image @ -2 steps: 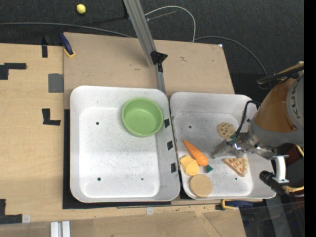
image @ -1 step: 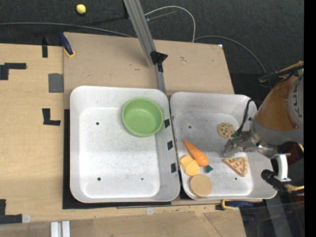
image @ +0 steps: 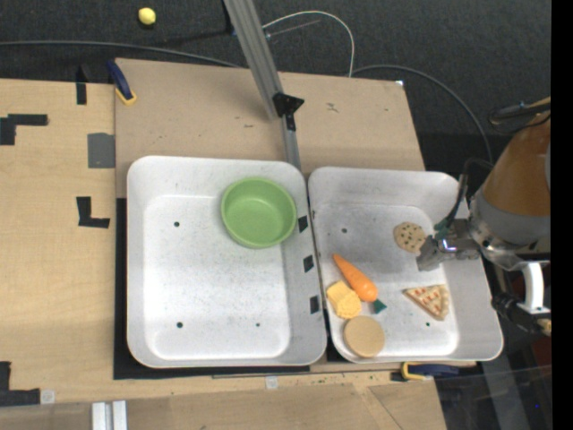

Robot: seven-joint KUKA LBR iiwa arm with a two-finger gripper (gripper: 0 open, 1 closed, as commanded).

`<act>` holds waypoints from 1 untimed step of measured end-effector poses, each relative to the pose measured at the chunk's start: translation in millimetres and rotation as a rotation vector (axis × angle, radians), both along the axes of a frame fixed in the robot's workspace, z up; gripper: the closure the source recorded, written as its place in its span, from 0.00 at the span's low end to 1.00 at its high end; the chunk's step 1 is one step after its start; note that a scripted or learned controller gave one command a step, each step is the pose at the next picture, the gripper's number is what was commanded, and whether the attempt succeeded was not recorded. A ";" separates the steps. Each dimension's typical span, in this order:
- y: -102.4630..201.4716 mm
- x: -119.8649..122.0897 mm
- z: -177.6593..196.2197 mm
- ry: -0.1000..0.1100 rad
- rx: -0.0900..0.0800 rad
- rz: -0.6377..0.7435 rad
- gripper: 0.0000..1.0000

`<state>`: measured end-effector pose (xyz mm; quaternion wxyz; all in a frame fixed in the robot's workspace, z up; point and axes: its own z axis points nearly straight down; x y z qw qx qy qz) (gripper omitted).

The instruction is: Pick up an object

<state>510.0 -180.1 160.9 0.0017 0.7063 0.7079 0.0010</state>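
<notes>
The right bin (image: 358, 195) holds a speckled cookie (image: 408, 236), an orange carrot (image: 355, 279), a yellow piece (image: 343, 299), a tan round biscuit (image: 363, 337) and a pizza slice (image: 429, 300). A green bowl (image: 259, 211) sits at the upper right of the left bin (image: 179, 267). My gripper (image: 433, 252) hangs low at the right side of the right bin, just right of the cookie and above the pizza slice. Nothing shows between its fingers.
A grey pole (image: 255, 52) slants down from the top to the bins' shared edge. Cables (image: 376, 70) curve over the bench behind the right bin. A small yellow ball (image: 147, 15) lies far back on the dark floor.
</notes>
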 end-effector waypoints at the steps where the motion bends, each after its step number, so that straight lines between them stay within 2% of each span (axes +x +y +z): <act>1: -1.3 -4.1 43.4 0.001 0.000 -0.001 1.00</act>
